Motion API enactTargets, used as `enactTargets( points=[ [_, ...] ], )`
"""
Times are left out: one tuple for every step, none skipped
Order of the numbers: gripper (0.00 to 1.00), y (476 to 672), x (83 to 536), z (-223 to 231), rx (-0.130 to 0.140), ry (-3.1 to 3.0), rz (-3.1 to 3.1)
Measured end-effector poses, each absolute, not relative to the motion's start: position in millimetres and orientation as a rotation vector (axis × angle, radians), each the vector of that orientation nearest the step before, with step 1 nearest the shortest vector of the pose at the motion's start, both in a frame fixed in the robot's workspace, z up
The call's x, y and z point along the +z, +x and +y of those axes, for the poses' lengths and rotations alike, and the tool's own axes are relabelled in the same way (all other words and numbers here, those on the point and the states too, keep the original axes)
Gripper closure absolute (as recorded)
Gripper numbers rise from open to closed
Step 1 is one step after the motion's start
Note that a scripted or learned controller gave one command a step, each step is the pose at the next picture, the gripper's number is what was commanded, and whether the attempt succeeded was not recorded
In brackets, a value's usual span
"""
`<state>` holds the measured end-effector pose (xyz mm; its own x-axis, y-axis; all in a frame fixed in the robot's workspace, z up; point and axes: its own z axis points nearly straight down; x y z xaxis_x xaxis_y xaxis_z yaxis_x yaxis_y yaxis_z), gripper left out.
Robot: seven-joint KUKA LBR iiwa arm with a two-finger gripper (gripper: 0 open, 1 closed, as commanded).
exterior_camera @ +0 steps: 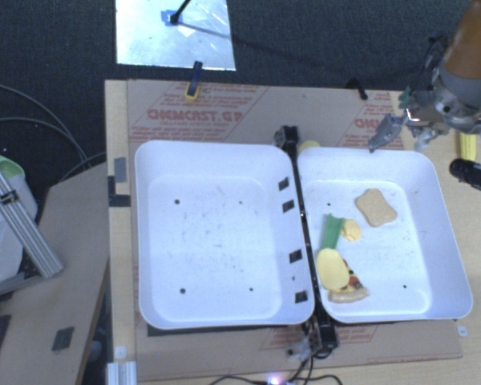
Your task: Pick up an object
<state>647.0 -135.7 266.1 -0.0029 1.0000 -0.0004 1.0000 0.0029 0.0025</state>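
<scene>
You are looking at a desk (224,107) carrying two bins: the left bin (216,231) and the right bin (433,239), where the objects are lying. The arm (469,46) is hanging at about two o'clock, beyond the right bin's far rim, and its end effector (397,127) is standing with fingers apart, gripping nothing. The toast (376,207) is lying alone near the bin's centre, well apart from the rest; judge it light, stiff and flat, best pinched across its short sides. At seven o'clock in that bin, the yellow disc (332,269), pizza slice (349,289), green stick (332,229) and small yellow lump (350,230) are crowding together; they are probably light, slick plastic, harder to isolate.
</scene>
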Motion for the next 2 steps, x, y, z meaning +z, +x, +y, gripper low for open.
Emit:
enactTargets(
  points=[
    [0.00, 535.0, 153.7, -179.3, -0.013, 2.237, 2.222],
    [0.00, 600.9, 83.2, -134.1, 0.005, 2.207, 2.227]
  ],
)
